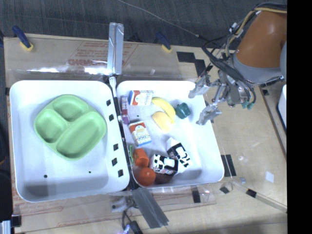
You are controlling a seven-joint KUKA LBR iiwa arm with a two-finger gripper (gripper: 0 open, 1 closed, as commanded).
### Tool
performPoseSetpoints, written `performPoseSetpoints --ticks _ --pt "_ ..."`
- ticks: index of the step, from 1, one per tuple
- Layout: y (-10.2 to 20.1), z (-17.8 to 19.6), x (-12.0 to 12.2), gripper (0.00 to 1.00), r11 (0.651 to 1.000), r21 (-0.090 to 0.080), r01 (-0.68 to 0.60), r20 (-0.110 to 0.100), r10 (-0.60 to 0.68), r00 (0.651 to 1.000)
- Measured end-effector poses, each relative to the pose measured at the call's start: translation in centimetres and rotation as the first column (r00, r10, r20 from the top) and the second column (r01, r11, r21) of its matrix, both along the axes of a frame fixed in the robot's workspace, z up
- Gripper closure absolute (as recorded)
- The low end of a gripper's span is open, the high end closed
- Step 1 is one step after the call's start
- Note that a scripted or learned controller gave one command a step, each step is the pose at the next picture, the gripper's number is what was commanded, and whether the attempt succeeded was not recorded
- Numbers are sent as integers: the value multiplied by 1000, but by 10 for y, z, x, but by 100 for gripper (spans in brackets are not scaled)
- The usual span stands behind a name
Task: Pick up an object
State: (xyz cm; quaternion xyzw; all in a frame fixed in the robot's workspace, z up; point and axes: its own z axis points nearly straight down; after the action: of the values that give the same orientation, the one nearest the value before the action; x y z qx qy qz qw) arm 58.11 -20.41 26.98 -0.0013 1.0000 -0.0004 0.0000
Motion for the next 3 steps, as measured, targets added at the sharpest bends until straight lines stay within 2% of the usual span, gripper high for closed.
performPoseSetpoints --ticks 1,2,3 --pt "-7 -158 42 0 989 -3 148 20 -148 989" --pt "75 -175 30 0 927 2 376 2 -376 927" --pt "112 -178 -34 0 894 1 449 -2 -449 894"
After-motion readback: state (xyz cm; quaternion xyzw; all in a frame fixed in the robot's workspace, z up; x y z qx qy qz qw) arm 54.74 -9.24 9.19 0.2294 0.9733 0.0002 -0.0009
